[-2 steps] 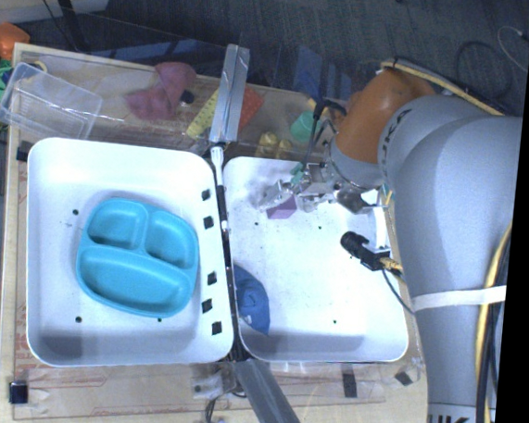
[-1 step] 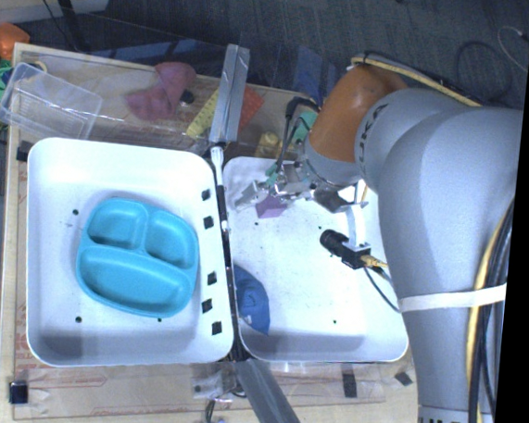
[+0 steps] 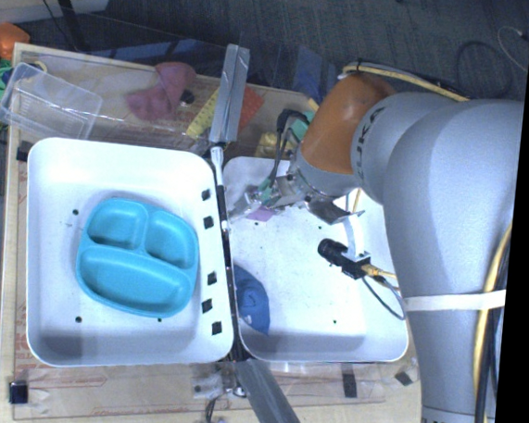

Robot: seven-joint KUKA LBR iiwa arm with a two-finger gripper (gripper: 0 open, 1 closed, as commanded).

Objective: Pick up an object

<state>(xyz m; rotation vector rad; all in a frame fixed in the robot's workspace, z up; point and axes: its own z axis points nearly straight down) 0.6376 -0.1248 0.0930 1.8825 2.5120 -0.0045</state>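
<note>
Arm (image 3: 431, 222): grey, orange band, reaching in from 3 o'clock and covering much of the right bin.

Bench (image 3: 117, 387): wood-toned, carrying two white bins side by side; dark floor lying beyond at 12 o'clock.

Left bin (image 3: 40, 324): holding a blue tray (image 3: 137, 256) with compartments, sitting near its centre.

Right bin (image 3: 326, 342): holding a dark blue object (image 3: 249, 303) at 8 o'clock, pressing against the wall next to the divider; a small pinkish item (image 3: 266, 214) lying at 11 o'clock, right under the tool.

Clear box (image 3: 47, 101): lying at 10 o'clock behind the left bin, with pink and orange clutter beside it.

Tool (image 3: 268, 197): hanging low at 11 o'clock of the right bin; whether it is spread or pressed together, I cannot tell, and nothing is visibly pinched.

Step, as judged: descending on the pinkish item. Doing it well is meaning centring over the item, keeping off the bin wall, and closing only once fully down.
</note>
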